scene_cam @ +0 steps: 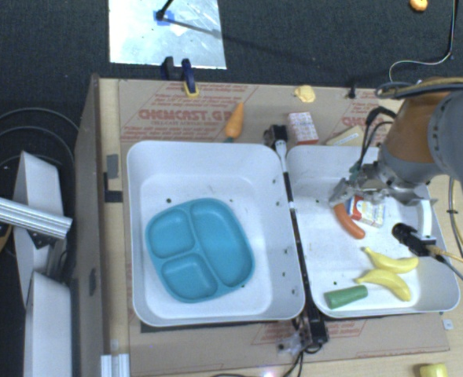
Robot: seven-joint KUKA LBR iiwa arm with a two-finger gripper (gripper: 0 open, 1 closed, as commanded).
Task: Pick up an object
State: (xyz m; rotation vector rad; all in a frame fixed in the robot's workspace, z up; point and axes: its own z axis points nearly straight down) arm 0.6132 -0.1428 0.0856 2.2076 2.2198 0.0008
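Note:
My gripper [362, 190] hangs low over the back middle of the right bin [317, 250], the arm reaching in from the right. Just below it lie an orange-red sausage-shaped toy [349, 221] and a small white packet with red and blue print [372, 211]; whether it touches either I cannot tell. Nearer the front of that bin lie two yellow bananas [390, 261] [389, 282] and a green cylinder [346, 295]. Nothing shows as held.
The left bin [148, 179] holds a blue divided plate [200, 248]. Behind the bins, on the cardboard, lie an orange carrot toy [234, 120], a small pink-and-white box [303, 126] and a yellow lump [305, 93]. A black divider [290, 203] runs between the bins.

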